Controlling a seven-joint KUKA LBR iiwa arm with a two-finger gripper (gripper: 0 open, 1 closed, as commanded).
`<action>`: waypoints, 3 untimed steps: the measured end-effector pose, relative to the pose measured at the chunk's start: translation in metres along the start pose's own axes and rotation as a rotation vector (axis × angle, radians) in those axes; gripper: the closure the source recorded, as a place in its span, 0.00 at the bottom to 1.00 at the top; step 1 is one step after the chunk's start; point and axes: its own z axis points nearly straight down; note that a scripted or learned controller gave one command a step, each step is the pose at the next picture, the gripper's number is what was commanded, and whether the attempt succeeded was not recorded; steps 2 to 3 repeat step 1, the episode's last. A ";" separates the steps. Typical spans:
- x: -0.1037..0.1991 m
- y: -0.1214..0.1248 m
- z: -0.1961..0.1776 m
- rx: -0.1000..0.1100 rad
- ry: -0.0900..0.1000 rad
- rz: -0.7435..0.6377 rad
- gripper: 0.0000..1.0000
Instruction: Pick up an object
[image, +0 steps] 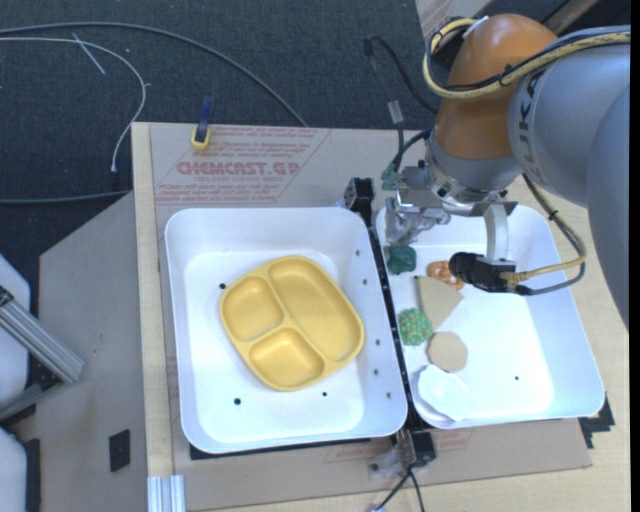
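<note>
The right bin (540, 350) holds several small items along its left side. A dark green piece (402, 260) lies at the top left, with a small orange item (438, 269) just to its right. Lower down are a light green broccoli-like piece (414, 323), a round tan disc (447, 351) and a white object (438, 392). My gripper (403, 238) hangs at the bin's upper left, directly over the dark green piece and very close to it. Whether it touches the piece is hidden.
The left bin (200, 250) carries a yellow divided plate (290, 320). A black divider with clips (385, 300) runs between the bins. A cable with a black connector (485, 272) trails from the arm across the right bin's upper part.
</note>
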 end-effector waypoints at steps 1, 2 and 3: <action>0.055 0.008 0.013 0.001 0.001 0.000 1.00; 0.055 0.008 0.013 0.001 0.001 0.000 1.00; 0.055 0.008 0.013 0.001 0.001 0.000 1.00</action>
